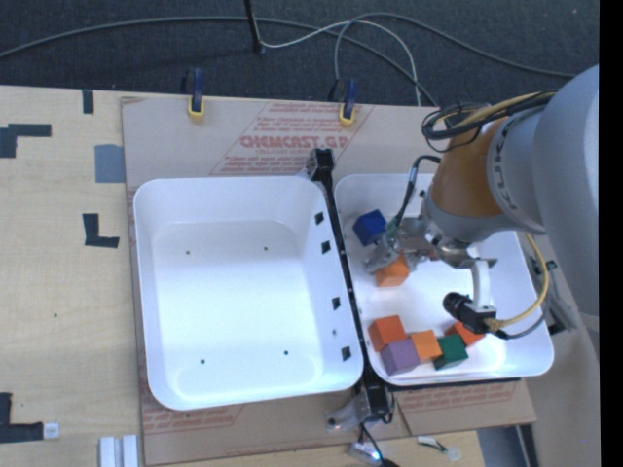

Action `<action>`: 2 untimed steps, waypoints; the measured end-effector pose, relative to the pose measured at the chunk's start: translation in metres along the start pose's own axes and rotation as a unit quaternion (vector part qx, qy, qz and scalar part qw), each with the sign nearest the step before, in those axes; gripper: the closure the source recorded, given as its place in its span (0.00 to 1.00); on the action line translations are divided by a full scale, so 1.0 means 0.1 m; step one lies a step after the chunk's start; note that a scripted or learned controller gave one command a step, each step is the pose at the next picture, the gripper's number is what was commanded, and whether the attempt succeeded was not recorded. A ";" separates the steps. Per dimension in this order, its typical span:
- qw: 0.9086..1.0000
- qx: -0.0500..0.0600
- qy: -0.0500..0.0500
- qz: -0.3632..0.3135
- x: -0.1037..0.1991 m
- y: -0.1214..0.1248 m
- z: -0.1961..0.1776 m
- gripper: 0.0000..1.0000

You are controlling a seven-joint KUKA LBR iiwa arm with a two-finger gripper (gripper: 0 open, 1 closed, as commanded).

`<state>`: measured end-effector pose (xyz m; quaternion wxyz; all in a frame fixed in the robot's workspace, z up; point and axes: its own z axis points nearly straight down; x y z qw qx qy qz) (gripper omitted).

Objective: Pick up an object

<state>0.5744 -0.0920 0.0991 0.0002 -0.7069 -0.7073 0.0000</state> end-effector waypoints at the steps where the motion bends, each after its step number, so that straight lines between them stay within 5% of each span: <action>1: 1.000 -0.003 0.001 -0.003 0.65 -0.42 -0.94 1.00; 2: 1.000 0.001 0.001 -0.003 1.42 -0.74 -0.89 1.00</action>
